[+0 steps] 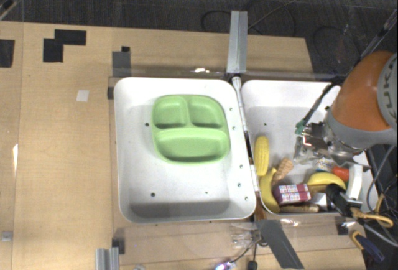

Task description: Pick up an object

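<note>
My gripper [306, 152] hangs low over the right bin [273, 104], near its right side, with the grey and orange arm [367, 101] reaching in from the right. Just below and left of it lie a tan lumpy piece [285, 167] and a small dark red box [292, 194]. A yellow corn cob [262, 153] lies along the bin's left wall, with a curved banana [267, 193] below it. Another yellow fruit [326, 180] and an orange-red piece [341, 172] sit under the wrist. Nothing is visibly held.
The left bin [134, 138] holds a green divided plate [189, 127] in its upper middle. A metal post [237, 45] stands behind the wall between the bins. The objects crowd the right bin's front half.
</note>
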